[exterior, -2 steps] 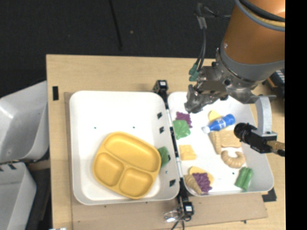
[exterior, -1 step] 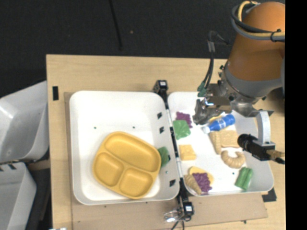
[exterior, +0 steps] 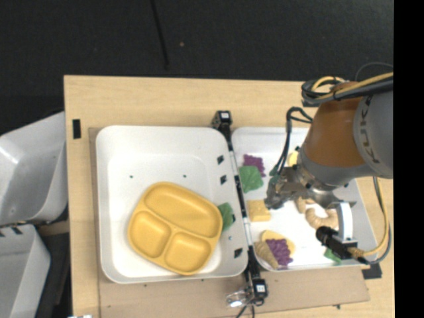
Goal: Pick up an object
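Note:
My gripper (exterior: pixel 275 196) hangs low over the left part of the right bin (exterior: pixel 265 136), under the grey and orange arm. Just below and left of it lies a pale yellow block (exterior: pixel 258 211). A green leafy piece (exterior: pixel 250 177) and a small purple grape bunch (exterior: pixel 253 162) lie to its upper left. Toward the bin's front sit a tan piece (exterior: pixel 267 238) and a second purple grape bunch (exterior: pixel 281 250). A beige lumpy piece (exterior: pixel 314 211) lies to the right of the gripper, partly hidden by the wrist. I see nothing between the gripper's tips.
The left bin (exterior: pixel 132 151) holds a yellow divided plate (exterior: pixel 175 236) with a green piece (exterior: pixel 227 214) at its right edge. A ridge with black clips separates the two bins. The arm covers much of the right bin's right half.

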{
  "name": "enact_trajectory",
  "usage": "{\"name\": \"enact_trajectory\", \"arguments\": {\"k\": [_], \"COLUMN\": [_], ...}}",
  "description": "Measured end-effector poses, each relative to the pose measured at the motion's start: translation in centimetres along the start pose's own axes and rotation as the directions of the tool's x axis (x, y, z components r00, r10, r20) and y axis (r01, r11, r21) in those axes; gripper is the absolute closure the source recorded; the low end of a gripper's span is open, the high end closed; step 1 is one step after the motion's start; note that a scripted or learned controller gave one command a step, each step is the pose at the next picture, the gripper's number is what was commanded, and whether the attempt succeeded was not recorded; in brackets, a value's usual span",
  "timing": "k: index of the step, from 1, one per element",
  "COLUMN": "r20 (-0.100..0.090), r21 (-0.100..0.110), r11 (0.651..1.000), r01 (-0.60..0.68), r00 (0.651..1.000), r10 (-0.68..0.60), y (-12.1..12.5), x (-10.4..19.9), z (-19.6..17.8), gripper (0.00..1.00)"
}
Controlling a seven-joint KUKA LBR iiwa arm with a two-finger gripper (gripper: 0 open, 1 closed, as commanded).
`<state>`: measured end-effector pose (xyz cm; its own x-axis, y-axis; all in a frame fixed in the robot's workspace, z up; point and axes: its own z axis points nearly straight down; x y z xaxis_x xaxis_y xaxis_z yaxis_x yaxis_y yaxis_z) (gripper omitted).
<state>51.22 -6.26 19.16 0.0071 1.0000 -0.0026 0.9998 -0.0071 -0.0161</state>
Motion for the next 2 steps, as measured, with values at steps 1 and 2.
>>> {"name": "enact_trajectory", "arguments": {"k": [1, 2], "r20": [-0.003, -0.001], "r21": [-0.038, -0.003], "r11": [0.999, 1.000], "r01": [0.013, 0.001], "r00": [1.000, 1.000], "r10": [-0.013, -0.001], "y": [0.5, -2.8], "x": [5.9, 1.0], "z": [-31.4, -16.9], "gripper": [1.00, 1.00]}}
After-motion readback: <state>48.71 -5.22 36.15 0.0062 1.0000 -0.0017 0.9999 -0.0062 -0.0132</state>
